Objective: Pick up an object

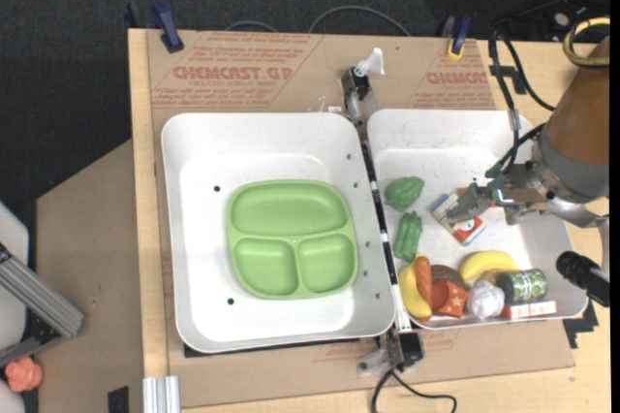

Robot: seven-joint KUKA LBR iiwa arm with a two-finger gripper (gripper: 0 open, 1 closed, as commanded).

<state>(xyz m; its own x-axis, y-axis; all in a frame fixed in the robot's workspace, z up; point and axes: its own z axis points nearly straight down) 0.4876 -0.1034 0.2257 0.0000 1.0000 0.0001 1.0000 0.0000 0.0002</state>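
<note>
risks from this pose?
1. The gripper sits low over a small red and white carton; whether the carton is between its fingers is unclear, so a lift may come up empty.
2. Toys crowd the right white bin's near corner: yellow banana, green can, red pieces. A descent there could grab two or shove them.
3. The green divided plate lies flat in the left bin, hard to pinch.

A robotics lab; clamped cardboard-covered bench [291, 62], twin white bins [194, 207], cables, dark carpet.

A divided tray [291, 238] lies in the left bin [184, 207], toys [455, 285] in the right bin [436, 125]
</note>
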